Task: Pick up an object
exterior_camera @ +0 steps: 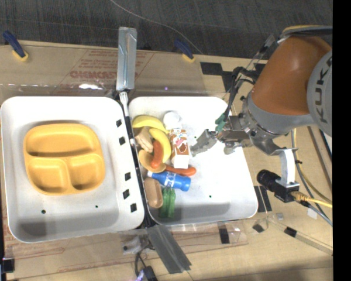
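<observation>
A heap of toy food lies along the left side of the right bin [234,192]: yellow bananas [150,123], a small white-and-brown carton [179,144], an orange-red sausage [158,151], a blue bottle [173,180], a brown roll [153,192] and a green piece [168,204]. My gripper [216,144] hangs over the middle of this bin, just right of the carton. Its fingers [202,142] stand open with nothing between them, the left one close to the carton's right edge.
The left bin [11,209] holds a yellow divided tray [63,157]. A grey divider bar [126,57] runs between the bins at the back. Black clamps and cables [278,183] sit right of the right bin. The bin floor right of the heap is bare.
</observation>
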`<state>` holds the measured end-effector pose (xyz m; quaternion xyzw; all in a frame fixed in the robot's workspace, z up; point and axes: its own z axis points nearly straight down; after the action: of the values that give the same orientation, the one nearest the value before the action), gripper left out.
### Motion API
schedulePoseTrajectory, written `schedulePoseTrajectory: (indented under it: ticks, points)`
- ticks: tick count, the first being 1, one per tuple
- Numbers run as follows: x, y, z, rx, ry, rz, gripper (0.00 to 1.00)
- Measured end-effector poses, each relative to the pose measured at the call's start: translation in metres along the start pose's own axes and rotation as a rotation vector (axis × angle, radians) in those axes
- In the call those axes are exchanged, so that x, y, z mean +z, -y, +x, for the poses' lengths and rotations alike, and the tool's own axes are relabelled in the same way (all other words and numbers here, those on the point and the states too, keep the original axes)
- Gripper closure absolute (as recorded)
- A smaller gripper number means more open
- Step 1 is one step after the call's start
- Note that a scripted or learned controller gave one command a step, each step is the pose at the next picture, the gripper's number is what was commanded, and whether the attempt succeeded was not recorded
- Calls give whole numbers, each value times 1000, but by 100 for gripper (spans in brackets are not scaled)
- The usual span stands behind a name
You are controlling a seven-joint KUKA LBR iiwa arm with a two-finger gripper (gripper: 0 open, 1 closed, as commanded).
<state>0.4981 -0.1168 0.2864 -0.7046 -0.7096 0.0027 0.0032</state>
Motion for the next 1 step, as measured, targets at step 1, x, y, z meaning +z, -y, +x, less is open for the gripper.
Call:
schedulePoseTrajectory:
  ticks: [1]
  points:
    - [137,22,-5,60,-3,8,0]
